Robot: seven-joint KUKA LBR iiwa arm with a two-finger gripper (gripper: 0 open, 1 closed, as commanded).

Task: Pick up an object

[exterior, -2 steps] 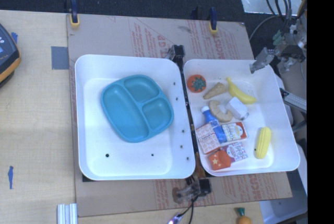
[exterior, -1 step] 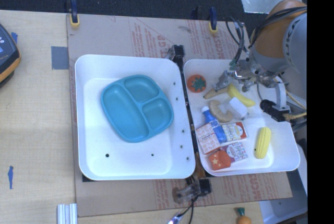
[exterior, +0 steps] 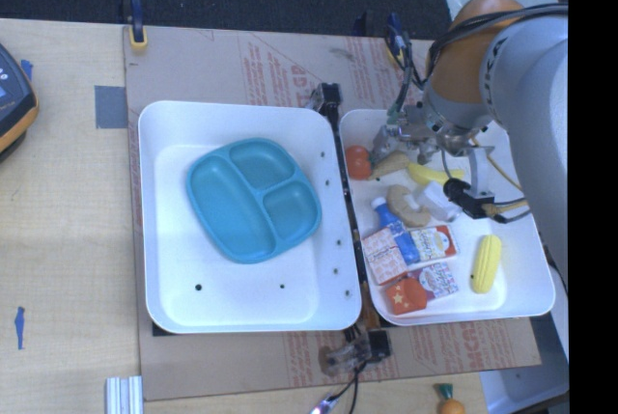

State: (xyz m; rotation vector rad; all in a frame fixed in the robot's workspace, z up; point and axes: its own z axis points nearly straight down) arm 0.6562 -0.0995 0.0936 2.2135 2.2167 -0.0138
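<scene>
**Bench and Bin Status, Overhead Camera**

Camera view. The work surface is a light wooden bench with a sheet of brown printed cardboard laid on it; beyond the far edge lies dark floor. A yellow-and-black device sits at the bench's left edge.

Two shallow white plastic bins stand side by side on the cardboard. The left bin holds one blue three-compartment plastic tray. The right bin holds the candidate objects, counted as follows:

- one small round orange-red ball, against the left wall
- one yellow toy corn cob, near the right wall
- one yellow banana-shaped piece
- one blue-and-white tube-shaped item
- two red-and-white printed packets, toward the near edge
- one pale beige lump, shape unclear

My grey arm with its orange band reaches in from the right. My gripper sits low over the far end of the right bin, close to the ball and the banana-shaped piece. I cannot tell how the gripper is set, nor whether anything is in its hold.
</scene>
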